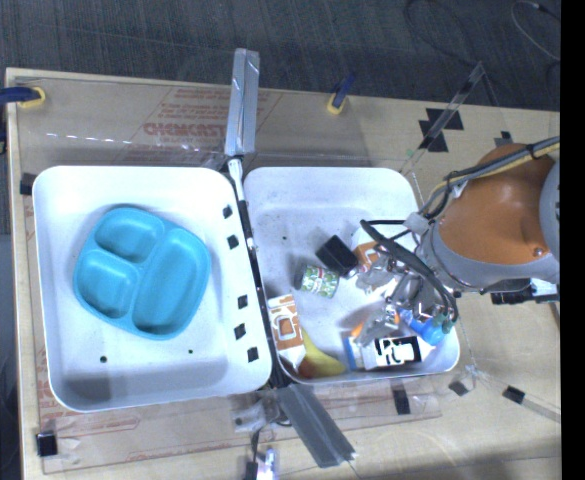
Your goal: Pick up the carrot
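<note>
Our claw [397, 293] hangs low in the right bin [302, 208], half buried under its own cables. From this slant we cannot tell whether it is released or clenched, and we see nothing held in it.

Starting at the left, the left bin [52, 268] holds a blue divided plate [142, 273] and has no part in this job. Across the divide, an orange-and-white carton [287, 326] leans at the right bin's near-left side, with a yellow thing [317, 361] just below it in the corner. A small green-and-white can [320, 282] lies a little further in. To the right of the can, close to the claw and partly under the cables, we see a small orange patch that we take for the carrot [371, 259]. Too little of it shows for us to be sure. Nearest the right wall sits a white box with a black label [397, 350], below the claw.

We judge the step in hand to be getting onto the carrot. To do it well, we would centre the claw over the orange patch rather than over the clutter beneath it, and turn the wrist so the grip crosses the carrot's short side. We would go down clear of the can, close only once low, and lift straight up, so that neither the box nor the carton drags along
</note>
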You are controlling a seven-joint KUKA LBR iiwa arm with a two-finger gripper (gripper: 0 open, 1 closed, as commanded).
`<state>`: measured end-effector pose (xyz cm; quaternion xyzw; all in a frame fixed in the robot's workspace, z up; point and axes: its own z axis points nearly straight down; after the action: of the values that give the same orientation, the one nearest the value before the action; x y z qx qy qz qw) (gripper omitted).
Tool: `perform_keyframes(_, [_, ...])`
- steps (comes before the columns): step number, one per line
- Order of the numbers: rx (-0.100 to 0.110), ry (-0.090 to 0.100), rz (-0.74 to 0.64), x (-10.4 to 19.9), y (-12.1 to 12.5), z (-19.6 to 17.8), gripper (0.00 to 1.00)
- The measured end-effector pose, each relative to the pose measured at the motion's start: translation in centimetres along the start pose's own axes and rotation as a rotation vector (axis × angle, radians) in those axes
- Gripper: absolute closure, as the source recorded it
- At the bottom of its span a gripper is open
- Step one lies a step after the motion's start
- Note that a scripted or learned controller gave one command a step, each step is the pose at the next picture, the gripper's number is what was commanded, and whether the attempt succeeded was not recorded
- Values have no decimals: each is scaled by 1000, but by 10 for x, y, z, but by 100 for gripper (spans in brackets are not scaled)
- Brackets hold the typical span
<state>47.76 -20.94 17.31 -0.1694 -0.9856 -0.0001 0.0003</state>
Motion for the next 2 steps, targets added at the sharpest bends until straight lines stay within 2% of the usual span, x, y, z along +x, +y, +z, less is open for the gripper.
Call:
perform_keyframes(1, [0, 0, -15, 0, 0, 15, 0])
perform_keyframes(2, [0, -2, 44, -7, 1, -14, 0])
